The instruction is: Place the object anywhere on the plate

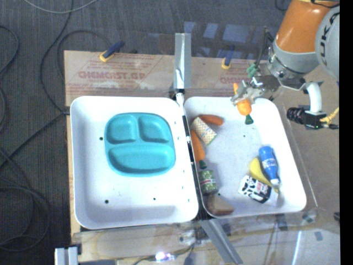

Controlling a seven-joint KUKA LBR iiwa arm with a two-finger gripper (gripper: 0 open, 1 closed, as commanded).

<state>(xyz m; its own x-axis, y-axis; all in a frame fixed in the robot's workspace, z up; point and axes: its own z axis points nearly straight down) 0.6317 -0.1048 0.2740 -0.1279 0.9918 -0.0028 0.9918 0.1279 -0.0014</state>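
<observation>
A teal divided plate (140, 143) lies in the left white bin (88, 203). My gripper (247, 96) hangs over the far edge of the right bin (292, 164), well to the right of the plate. A small orange toy (244, 108) with a green tip (249, 120) hangs between its fingers, lifted above the bin floor. The gripper is shut on it.
The right bin holds an orange sausage-shaped toy (212, 120), a waffle cone (202, 130), a carrot (197, 146) by the left wall, a green can (208, 181), a brown piece (221, 206), a blue bottle (268, 164), a banana (255, 170) and a black-and-white item (254, 189).
</observation>
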